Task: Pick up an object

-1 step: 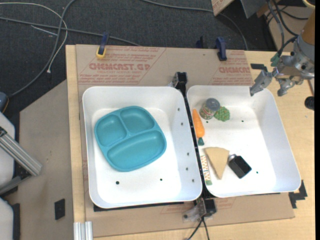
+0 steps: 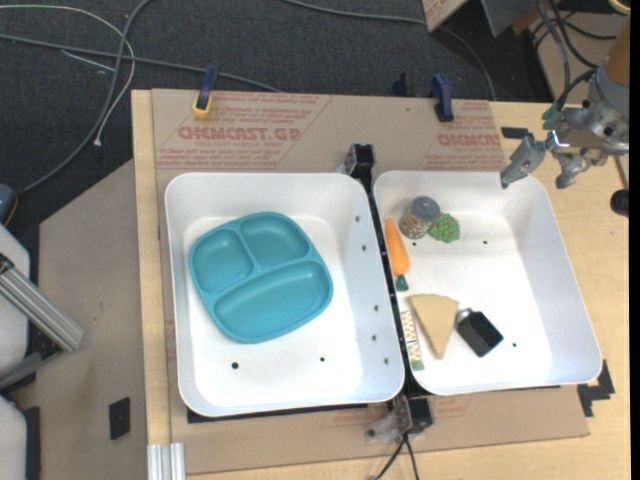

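The right bin (image 2: 530, 268) holds a small can (image 2: 420, 218), a green broccoli piece (image 2: 445, 229), an orange carrot (image 2: 398, 247), a tan wedge (image 2: 435, 320) and a black block (image 2: 479, 332). My gripper (image 2: 543, 164) hovers above the bin's far right corner, its two fingers spread open with nothing between them. The nearest items, the can and the broccoli, lie well to its left and lower in the view.
The left bin (image 2: 200, 368) carries a teal divided plate (image 2: 262, 276). Blue clamps (image 2: 206, 90) pin the cardboard sheet under both bins at its far edge. Cables run over the dark floor behind the bench.
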Robot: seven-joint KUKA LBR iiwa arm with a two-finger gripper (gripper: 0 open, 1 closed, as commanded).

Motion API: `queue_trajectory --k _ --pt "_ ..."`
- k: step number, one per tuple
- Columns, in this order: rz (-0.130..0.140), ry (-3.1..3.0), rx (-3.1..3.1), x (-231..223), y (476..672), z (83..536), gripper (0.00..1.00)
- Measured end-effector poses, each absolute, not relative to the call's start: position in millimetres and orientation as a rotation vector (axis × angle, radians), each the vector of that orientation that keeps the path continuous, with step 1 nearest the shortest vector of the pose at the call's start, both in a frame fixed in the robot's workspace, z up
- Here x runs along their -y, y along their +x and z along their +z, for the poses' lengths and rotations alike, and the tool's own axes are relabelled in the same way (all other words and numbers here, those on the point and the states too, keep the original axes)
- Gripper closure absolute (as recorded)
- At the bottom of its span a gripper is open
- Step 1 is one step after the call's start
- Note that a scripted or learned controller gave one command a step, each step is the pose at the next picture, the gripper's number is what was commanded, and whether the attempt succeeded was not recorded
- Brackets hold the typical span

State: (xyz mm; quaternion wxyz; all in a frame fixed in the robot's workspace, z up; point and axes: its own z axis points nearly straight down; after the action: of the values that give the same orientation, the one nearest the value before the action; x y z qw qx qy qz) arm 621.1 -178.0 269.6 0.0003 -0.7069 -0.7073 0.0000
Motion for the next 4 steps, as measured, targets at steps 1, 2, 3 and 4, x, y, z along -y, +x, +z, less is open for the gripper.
queue_trajectory --k 1,2,3,4 --pt "0.001 -2.220 2.220 187.7 622.8 219.9 0.00" --pt "0.004 -2.217 2.218 178.8 621.4 173.5 0.00" --pt "0.005 -2.216 2.216 175.9 616.0 110.7 0.00" --pt "-0.003 -2.222 2.223 176.5 618.8 126.8 1.00"
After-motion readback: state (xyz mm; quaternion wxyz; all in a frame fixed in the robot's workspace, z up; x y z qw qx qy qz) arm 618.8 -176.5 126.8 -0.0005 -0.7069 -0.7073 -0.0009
